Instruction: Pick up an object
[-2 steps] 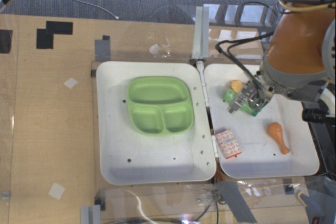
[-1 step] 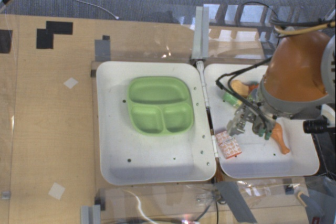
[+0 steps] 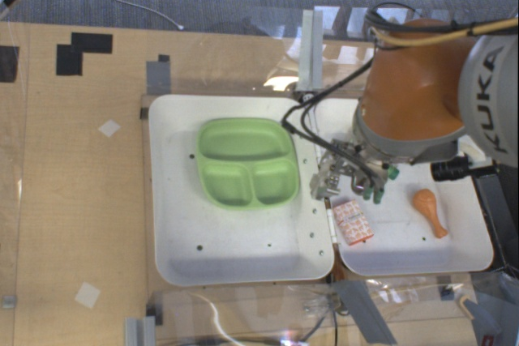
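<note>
Gripper (image 3: 350, 184): we see it hanging low over the left side of the right bin, just above the seam between the two bins. Honestly can't tell how it's set, it's a tangle of metal and green bits from up here.

Pink packet (image 3: 353, 222): we've got a small flat packet with a pink-red pattern lying in the right bin, just on the near side of the gripper. Whether they touch, we can't say.

Orange drumstick (image 3: 429, 211): a toy chicken leg, lying loose on the right bin floor, right of the gripper and apart from it, fat end farther away and the thin end pointing toward the near right.

Right bin (image 3: 422, 255): white and shallow, and we see the packet and the drumstick in it.

Arm (image 3: 422, 85): big orange band plus a grey shell, covering the far part of the right bin, with black cables looping off to its left.

Left bin (image 3: 174, 255): white, sitting right against the right bin.

Green tray (image 3: 243, 143): we count three compartments, one long one far and two smaller ones near, resting in the middle of the left bin, well left of the gripper.
</note>
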`<act>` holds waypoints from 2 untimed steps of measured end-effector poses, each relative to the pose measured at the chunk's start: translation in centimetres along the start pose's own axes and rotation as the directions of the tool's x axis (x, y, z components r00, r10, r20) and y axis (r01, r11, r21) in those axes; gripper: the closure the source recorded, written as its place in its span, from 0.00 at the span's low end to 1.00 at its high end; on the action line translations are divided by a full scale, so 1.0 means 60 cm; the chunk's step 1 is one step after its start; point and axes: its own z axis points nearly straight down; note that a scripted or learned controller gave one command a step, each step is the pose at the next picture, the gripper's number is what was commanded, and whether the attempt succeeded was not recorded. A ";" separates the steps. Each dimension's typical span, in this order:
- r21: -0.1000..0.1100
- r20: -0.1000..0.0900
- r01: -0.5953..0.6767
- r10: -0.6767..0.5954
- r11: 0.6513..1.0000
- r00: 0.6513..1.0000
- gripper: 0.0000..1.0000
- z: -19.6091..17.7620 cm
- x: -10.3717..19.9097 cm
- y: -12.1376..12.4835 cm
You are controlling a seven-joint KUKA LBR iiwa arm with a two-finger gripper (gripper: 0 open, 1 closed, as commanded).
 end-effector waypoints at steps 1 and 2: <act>0.001 -0.001 0.499 -0.499 0.867 0.867 1.00 0.027 0.011 -0.014; 0.003 -0.003 -0.028 0.028 1.000 1.000 1.00 0.085 -0.016 0.010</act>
